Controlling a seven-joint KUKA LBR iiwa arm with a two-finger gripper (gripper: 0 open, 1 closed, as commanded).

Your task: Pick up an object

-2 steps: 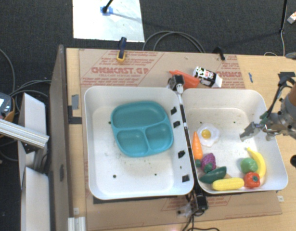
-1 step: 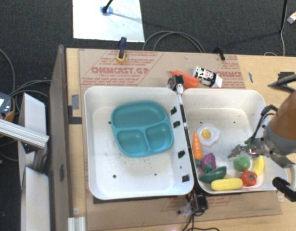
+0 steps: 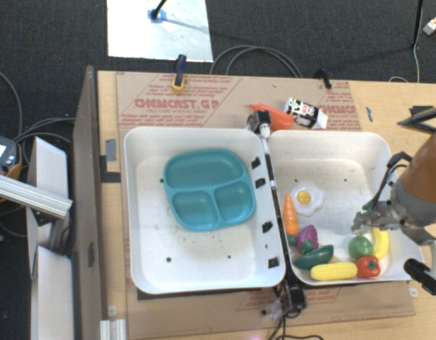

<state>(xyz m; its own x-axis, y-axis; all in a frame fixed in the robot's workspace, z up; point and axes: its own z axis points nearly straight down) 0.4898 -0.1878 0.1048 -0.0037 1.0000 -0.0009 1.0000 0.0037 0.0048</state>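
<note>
From above, the surface [image 3: 203, 94] carries two white bins side by side. The left bin [image 3: 150, 261] holds a teal divided plate [image 3: 207, 190]. The right bin [image 3: 331, 147] holds the toy food: a fried egg [image 3: 307, 198] near the middle, a carrot [image 3: 291, 215] along the dividing wall, and below it a purple piece [image 3: 307, 236], a dark green pepper-like piece [image 3: 313, 256] and a corn cob [image 3: 334, 270] along the near wall. At the bin's right corner sit a green round fruit [image 3: 359, 246], a banana [image 3: 381, 242] and a red tomato [image 3: 368, 266], all crowded together.

The arm [image 3: 425, 179] comes in from the right, low over that corner. The pincer [image 3: 370, 219] hangs just above the green fruit and the banana's upper end, close to touching them. I cannot tell whether it is spread or pressed together; it is too dark and too small against the clutter, and nothing visibly sits between its tips.

This looks like the reach-and-descend step, with no pick made yet. The next move calls for settling on one piece, probably the banana or the green fruit, without nudging its neighbours, closing firmly, then lifting straight up.
</note>
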